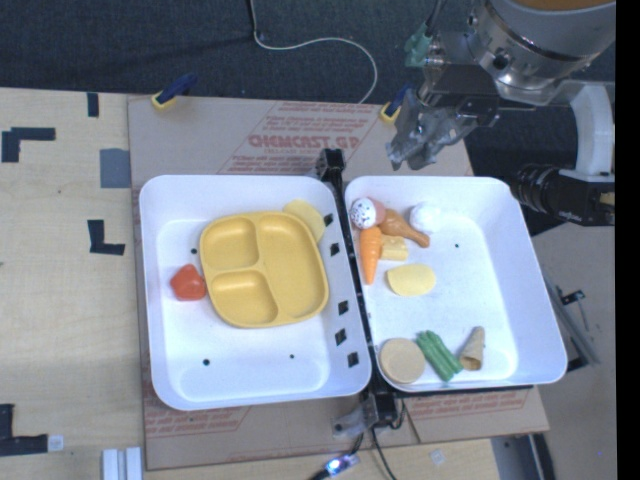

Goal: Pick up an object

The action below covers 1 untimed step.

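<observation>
My gripper point(418, 150) hangs above the far edge of the right bin point(500, 268), with nothing visible between its fingers. Below it in that bin lie a speckled egg point(363, 212), an orange carrot point(369, 254), a drumstick point(402, 227), a white ball point(428, 216), a pale yellow wedge point(395, 252) and a yellow potato-shaped piece point(411, 280). Near the front edge sit a round tan cookie point(402, 360), a green bean pod point(437, 355) and an ice-cream cone point(472, 348).
The left bin point(165, 368) holds a yellow divided plate point(265, 268), a red tomato point(187, 284) at its left and a pale yellow piece point(307, 218) behind it. A black hinge strip point(342, 268) separates the bins. A white cable point(320, 43) lies behind.
</observation>
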### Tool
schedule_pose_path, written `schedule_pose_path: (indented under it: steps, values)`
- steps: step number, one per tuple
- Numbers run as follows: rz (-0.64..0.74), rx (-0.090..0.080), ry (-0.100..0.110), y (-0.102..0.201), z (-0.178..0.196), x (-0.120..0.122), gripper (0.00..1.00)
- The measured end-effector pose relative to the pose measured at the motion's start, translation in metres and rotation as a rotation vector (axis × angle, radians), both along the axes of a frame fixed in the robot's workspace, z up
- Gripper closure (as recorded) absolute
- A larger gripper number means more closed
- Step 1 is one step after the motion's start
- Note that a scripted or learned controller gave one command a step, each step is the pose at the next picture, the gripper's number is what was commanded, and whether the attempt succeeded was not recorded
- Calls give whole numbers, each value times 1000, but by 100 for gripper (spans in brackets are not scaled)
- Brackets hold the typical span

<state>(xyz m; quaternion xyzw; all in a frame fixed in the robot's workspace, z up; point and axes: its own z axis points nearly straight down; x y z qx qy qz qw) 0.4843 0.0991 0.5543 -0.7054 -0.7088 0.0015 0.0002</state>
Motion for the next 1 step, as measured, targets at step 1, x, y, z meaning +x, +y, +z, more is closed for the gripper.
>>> schedule_pose_path:
  steps: [1]
  values:
    - [-10, -2, 13, -47, -132, -2, 100]
